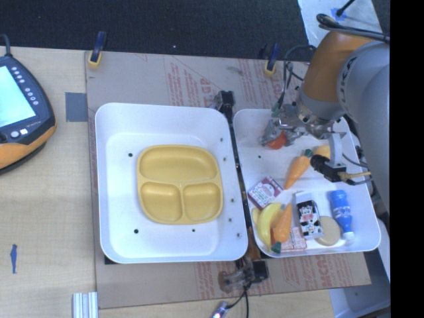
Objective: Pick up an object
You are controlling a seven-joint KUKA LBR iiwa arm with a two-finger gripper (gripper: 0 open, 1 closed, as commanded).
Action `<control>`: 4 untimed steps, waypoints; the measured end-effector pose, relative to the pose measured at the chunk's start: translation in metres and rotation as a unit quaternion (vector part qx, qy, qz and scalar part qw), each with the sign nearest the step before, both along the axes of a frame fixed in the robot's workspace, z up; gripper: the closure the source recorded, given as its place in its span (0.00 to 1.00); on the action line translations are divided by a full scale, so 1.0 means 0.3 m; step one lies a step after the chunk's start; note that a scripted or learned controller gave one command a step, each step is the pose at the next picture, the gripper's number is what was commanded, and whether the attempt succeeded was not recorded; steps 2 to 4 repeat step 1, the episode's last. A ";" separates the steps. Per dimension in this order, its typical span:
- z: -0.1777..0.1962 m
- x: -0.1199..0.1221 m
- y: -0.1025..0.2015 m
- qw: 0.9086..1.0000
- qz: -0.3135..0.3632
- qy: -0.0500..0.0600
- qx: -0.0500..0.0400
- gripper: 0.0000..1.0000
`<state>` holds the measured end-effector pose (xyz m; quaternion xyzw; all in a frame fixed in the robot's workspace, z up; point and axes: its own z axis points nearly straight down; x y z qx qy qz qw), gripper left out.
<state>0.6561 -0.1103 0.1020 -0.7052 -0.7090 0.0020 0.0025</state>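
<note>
My gripper [278, 135] is low over the far left part of the right bin [252, 121]. A small red object [279, 140] shows right at its tip; whether it is gripped is unclear. Just in front of it to the right lies an orange carrot [297, 169]. Nearer the front of the bin lie a pink-and-white packet [264, 192], a banana [266, 222], a second carrot [283, 225], a cow-patterned carton [305, 217], a round biscuit [326, 230] and a blue bottle [341, 211].
The left bin [112, 197] holds a yellow divided plate [179, 183]. An orange and black pendant [16, 111] lies at the bench's left edge. Clamps [97, 50] sit at the back corners. The arm's orange band [334, 55] looms over the right bin's far side.
</note>
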 end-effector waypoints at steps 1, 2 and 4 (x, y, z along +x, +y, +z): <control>0.302 -0.090 0.233 1.000 -0.001 -0.002 0.000 1.00; 0.302 -0.090 0.233 1.000 -0.001 -0.002 0.000 1.00; 0.302 -0.090 0.233 1.000 -0.001 -0.002 0.000 1.00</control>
